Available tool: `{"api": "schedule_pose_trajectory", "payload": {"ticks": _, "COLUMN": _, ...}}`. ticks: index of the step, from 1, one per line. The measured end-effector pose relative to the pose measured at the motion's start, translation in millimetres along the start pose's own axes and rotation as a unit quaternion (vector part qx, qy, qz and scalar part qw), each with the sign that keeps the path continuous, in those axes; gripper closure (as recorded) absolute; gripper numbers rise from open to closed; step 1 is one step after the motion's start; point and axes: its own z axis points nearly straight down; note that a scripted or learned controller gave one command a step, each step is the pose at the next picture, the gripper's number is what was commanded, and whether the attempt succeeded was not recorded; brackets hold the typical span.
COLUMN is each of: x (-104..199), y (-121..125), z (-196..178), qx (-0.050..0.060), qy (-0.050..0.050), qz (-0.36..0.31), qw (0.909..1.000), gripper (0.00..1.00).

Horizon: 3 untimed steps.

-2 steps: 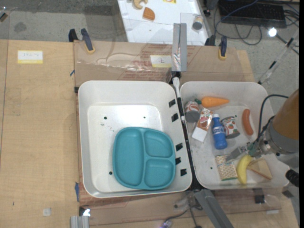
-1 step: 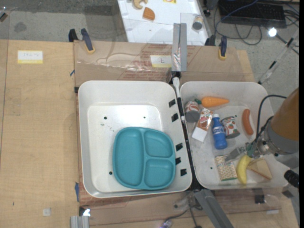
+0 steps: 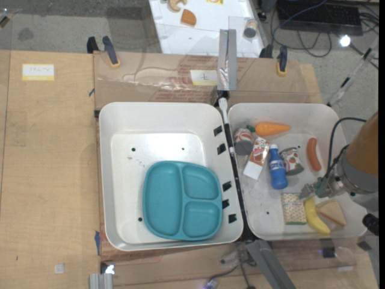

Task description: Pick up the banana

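Camera view: banana (image 3: 316, 216) nr right bin's (image 3: 289, 234) front rim, pincer (image 3: 320, 189) just above.

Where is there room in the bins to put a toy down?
The left bin has bare floor behind and left of the teal plate. The right bin is crowded: carrot, blue bottle, sausage, banana and the claw. One small bare patch lies at its near left corner, beside the checkered packet.
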Motion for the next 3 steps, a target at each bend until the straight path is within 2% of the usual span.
{"api": "schedule_pose_trajectory", "payload": {"ticks": 1, "x": 60, "y": 48, "z": -47, "qx": 0.009, "qy": 0.003, "qz": 0.076, "qw": 0.9971, "gripper": 1.0}}
{"api": "schedule_pose_trajectory", "payload": {"ticks": 2, "x": -14, "y": 9, "z": 15, "qx": 0.008, "qy": 0.002, "qz": 0.078, "qw": 0.9969, "gripper": 1.0}}
{"api": "schedule_pose_trajectory", "payload": {"ticks": 3, "x": 70, "y": 39, "z": -50, "qx": 0.008, "qy": 0.004, "qz": 0.059, "qw": 0.9982, "gripper": 1.0}}
